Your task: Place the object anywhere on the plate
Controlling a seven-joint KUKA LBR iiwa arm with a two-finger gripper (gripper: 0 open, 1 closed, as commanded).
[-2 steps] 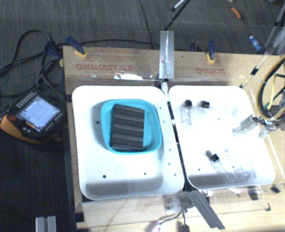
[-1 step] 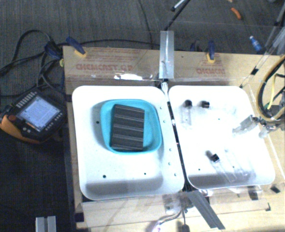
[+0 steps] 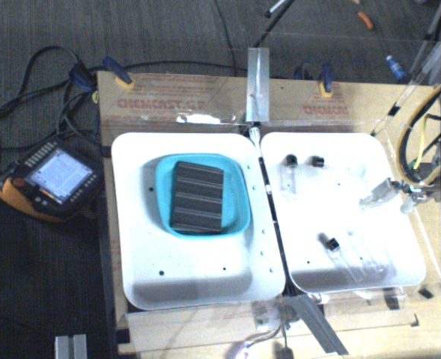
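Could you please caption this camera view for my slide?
Dark ribbed block lying on blue plate in left bin.

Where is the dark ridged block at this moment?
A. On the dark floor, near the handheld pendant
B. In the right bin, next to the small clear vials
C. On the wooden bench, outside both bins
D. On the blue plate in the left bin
D: the dark ridged block lies flat on the blue plate, which sits inside the left bin.

Small clear black-capped pieces [image 3: 290,172] in the right bin [image 3: 370,271] are too faint to identify.
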